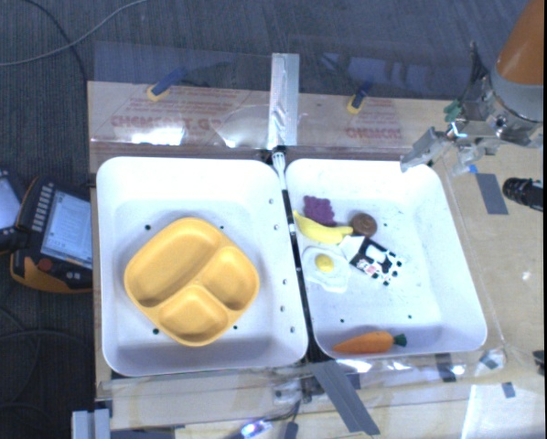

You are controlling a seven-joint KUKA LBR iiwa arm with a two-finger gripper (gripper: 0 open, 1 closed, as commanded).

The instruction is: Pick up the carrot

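Note:
The orange carrot [366,342] with a green stem end lies on its side along the front wall of the right bin [456,273], stem pointing right. My gripper [438,163] hangs over the back right corner of that bin, far from the carrot. Its two fingers are spread apart and open, with nothing between them.
The right bin also holds purple grapes [320,209], a banana [321,230], a brown round piece [364,222], a fried egg [326,265] and a black-and-white item [376,262]. A yellow divided plate [192,280] lies in the left bin [118,190]. A handheld pendant [54,236] lies left of the bench.

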